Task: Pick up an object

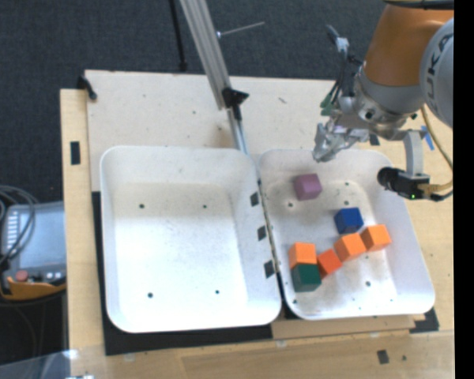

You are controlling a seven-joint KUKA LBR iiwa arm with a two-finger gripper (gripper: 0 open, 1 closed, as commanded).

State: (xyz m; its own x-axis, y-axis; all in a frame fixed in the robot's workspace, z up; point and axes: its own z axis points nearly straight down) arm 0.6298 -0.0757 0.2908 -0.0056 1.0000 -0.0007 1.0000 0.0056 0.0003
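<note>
Several small blocks lie in the right bin (415,279): a purple block (306,185) near its back, a blue block (348,219), orange blocks (375,237) (350,247) (329,261) (303,253) in a loose row, and a dark green block (306,276) at the front. My gripper (325,150) hangs over the bin's back rim, a little up and to the right of the purple block, with nothing visible between its fingers.
The left bin (182,235) sits beside the right one, sharing a middle rim. A slanted metal pole (209,54) rises behind the bins. A black cable fitting (399,181) hangs by the right bin's far right rim. A grey device (28,247) lies off the bench at left.
</note>
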